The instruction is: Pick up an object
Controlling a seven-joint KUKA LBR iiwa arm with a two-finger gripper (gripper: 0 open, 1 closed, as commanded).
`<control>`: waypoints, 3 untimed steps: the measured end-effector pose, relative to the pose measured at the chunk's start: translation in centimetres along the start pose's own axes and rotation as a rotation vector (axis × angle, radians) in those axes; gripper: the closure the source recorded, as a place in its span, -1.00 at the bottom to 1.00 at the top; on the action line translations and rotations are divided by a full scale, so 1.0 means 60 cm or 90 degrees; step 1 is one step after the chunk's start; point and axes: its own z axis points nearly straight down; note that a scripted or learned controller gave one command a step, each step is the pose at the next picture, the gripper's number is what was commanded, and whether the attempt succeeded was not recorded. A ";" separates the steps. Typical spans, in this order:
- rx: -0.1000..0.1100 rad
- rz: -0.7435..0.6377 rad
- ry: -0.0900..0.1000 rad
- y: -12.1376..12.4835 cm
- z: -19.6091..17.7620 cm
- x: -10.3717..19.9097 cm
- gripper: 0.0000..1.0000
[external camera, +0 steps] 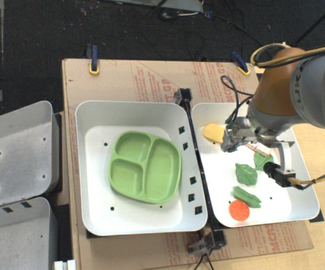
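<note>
Gripper (231, 141): lowered into the right bin (303, 204), right beside the yellow piece; whether it is released or clenched cannot be told, and nothing can be seen grasped in it.
Yellow piece (212, 132): rounded, smooth, plastic-looking; just left of the gripper and the likeliest pick.
Green lumps (246, 174): knobbly, leaf-like toy food, below and right of the gripper.
Long green piece (246, 196): ridged, lower still.
Orange ball (239, 210): smooth, farthest below.
Green tray (146, 166): three-part moulded plate, well left in the other bin, probably a drop spot.
Worktop (139, 77): printed cardboard, clamped flat.
</note>
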 end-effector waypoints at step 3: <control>0.000 -0.003 0.000 0.035 -0.183 0.082 1.00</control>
